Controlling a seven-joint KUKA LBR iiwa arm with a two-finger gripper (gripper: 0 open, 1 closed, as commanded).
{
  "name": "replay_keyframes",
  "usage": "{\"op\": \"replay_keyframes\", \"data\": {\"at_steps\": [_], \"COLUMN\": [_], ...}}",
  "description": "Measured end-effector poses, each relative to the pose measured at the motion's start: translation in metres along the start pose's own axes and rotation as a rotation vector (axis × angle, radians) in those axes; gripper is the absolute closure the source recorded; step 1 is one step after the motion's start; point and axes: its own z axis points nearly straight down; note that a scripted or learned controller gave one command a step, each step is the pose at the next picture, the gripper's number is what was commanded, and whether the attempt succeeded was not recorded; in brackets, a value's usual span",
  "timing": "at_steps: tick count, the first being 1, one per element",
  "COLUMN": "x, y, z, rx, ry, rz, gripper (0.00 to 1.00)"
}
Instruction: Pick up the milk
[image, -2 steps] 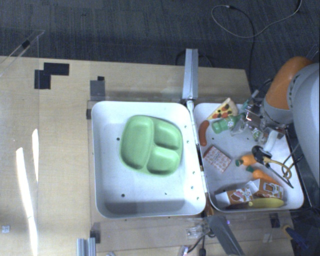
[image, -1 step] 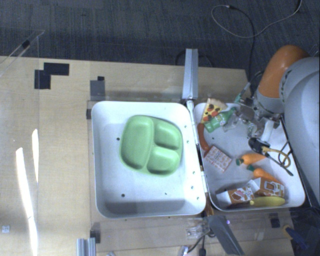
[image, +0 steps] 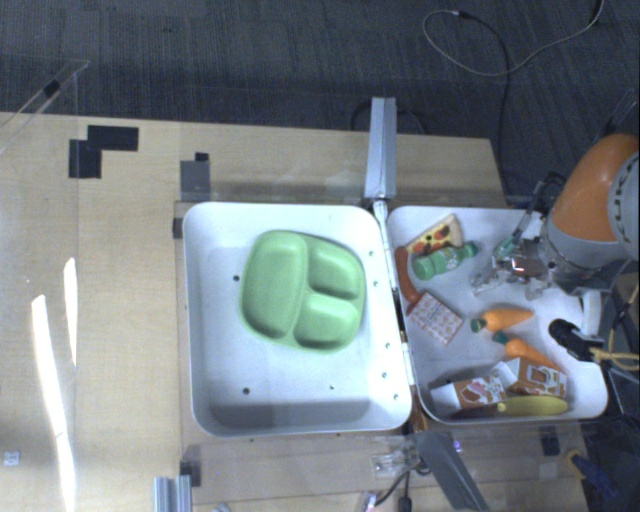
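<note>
The milk (image: 486, 388) is a small white carton with brown and red print. It lies on its side at the front of the right bin (image: 462, 345), just behind a yellow banana (image: 533, 406). An orange-and-white carton (image: 543, 378) lies against its right end. My gripper (image: 510, 278) hangs over the back right part of that bin, well behind the milk and apart from it. Its fingers stand open with nothing between them. The grey arm with its orange band (image: 590, 200) comes in from the right.
The right bin also holds a pizza slice (image: 440, 236), a green bottle (image: 443, 261), a checked cracker (image: 434, 317) and two carrots (image: 505, 319) (image: 528, 351). A green divided plate (image: 302, 290) lies in the left bin (image: 205, 330). A metal divider (image: 381, 150) runs between the bins.
</note>
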Motion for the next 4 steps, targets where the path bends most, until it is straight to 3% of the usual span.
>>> {"op": "replay_keyframes", "data": {"at_steps": [1,2,3,4], "x": [0.105,0.105,0.018,0.036], "y": [0.044,0.044,0.015,0.031], "z": [0.001,0.001,-0.001,0.002], "rx": [0.002,0.002,0.006,0.053], "ry": [0.003,0.003,0.0,0.007], "rz": [0.05,0.049,0.007,-0.154], "gripper": [0.0,0.0,0.0,0.0]}}
